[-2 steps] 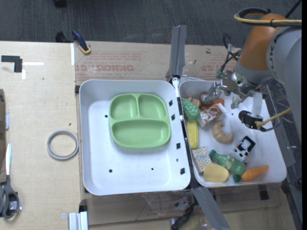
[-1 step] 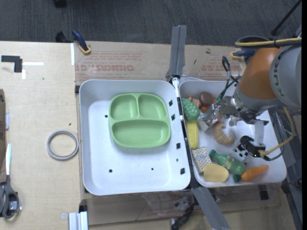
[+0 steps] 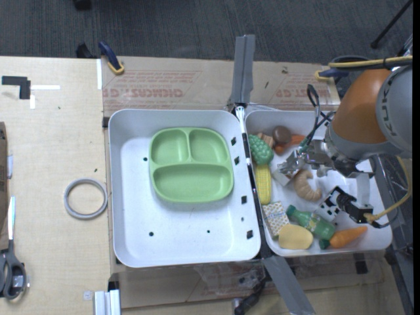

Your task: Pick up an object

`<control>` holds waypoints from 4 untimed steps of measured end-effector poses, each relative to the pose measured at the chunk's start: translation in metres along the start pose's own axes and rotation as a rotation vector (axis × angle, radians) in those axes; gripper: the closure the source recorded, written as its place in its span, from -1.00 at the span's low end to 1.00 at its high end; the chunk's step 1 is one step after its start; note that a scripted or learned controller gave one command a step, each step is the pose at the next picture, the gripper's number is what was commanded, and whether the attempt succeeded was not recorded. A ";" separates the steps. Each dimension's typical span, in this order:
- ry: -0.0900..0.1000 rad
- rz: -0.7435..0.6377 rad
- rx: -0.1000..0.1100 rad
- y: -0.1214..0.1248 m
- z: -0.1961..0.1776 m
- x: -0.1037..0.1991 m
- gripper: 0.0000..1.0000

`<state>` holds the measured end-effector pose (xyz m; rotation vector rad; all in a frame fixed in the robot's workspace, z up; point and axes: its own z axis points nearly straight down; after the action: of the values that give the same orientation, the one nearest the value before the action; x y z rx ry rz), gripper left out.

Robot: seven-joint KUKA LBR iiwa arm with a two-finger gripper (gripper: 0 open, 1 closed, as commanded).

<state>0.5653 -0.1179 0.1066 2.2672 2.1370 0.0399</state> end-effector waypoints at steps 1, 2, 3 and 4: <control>-0.001 -0.022 0.003 -0.046 -0.001 -0.022 -1.00; 0.004 -0.020 0.018 -0.029 0.001 -0.028 -1.00; -0.004 -0.049 0.000 -0.064 -0.001 -0.031 -1.00; 0.000 0.099 0.017 -0.028 0.001 -0.034 -1.00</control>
<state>0.5355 -0.1499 0.1044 2.3810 2.0307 0.0229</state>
